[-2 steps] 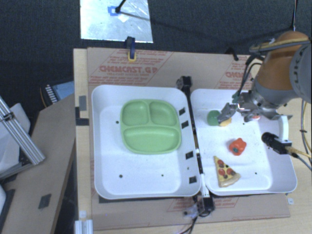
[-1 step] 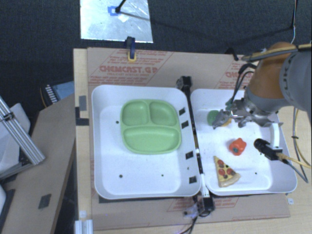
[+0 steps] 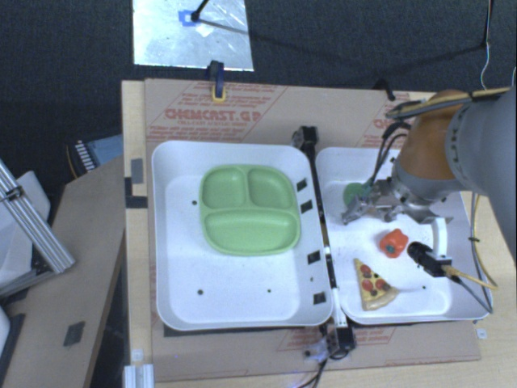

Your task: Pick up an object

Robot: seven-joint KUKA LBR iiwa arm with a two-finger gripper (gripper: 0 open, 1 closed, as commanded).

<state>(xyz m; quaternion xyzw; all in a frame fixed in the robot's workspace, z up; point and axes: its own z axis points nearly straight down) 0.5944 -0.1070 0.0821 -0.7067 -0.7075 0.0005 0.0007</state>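
One claw (image 3: 354, 210), open or closed I cannot tell, sits by a green object (image 3: 352, 191) in the right bin (image 3: 424, 299).

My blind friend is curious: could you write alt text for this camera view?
A robot arm's gripper reaches into the right bin beside a green object, near an orange toy and pizza slice. The left bin holds a green divided plate.

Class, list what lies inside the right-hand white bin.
Inside the right bin lie a toy pizza slice, a red-orange toy and a green thing partly hidden by the gripper. The arm covers the bin's far corner, so anything beneath is unseen.
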